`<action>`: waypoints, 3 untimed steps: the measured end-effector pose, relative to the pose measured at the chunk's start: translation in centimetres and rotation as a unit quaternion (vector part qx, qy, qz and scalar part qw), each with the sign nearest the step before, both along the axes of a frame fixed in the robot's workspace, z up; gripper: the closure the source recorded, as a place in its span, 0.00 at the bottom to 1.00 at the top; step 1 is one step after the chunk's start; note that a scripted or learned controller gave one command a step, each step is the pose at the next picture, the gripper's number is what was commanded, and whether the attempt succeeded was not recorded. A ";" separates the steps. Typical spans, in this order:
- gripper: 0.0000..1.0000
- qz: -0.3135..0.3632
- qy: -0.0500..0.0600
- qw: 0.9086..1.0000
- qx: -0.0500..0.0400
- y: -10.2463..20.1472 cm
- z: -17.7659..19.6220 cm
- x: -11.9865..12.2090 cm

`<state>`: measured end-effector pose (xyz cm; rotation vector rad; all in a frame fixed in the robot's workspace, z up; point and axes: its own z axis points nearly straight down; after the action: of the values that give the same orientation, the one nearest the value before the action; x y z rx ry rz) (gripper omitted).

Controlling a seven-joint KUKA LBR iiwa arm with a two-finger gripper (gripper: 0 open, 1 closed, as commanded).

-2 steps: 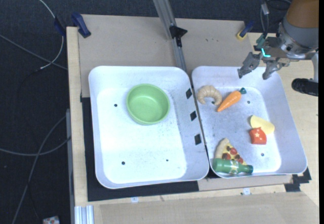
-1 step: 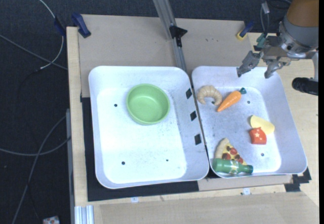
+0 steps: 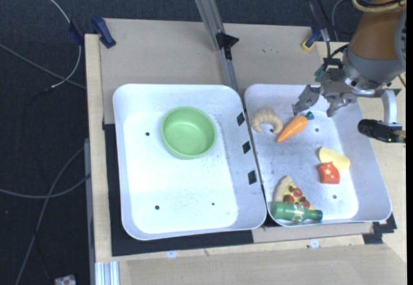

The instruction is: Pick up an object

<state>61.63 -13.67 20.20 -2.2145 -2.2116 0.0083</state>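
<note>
My gripper (image 3: 321, 106) hangs over the back of the right bin (image 3: 368, 167), its two fingers spread apart with nothing between them. Just below and left of it lies an orange toy carrot (image 3: 292, 127) with a green tip, next to a tan croissant (image 3: 266, 120). Further forward in the same bin sit a yellow wedge (image 3: 335, 157), a red piece (image 3: 329, 173), a pizza slice (image 3: 292, 193) and a green bottle (image 3: 295, 213) lying on its side.
The left bin (image 3: 148, 193) holds a green bowl (image 3: 188, 131). A metal pole (image 3: 208, 6) slants across the back of the bench. The arm's orange band (image 3: 381, 13) stands at the right edge above the right bin.
</note>
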 end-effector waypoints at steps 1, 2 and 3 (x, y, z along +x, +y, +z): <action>0.00 0.001 0.002 1.000 0.001 1.2 -5.3 -0.2; 0.00 0.000 0.002 1.000 0.001 1.3 -10.7 -0.3; 1.00 0.000 -0.002 1.000 0.001 1.3 -8.9 -0.1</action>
<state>61.56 -12.36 11.25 -2.2155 -2.2130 0.0011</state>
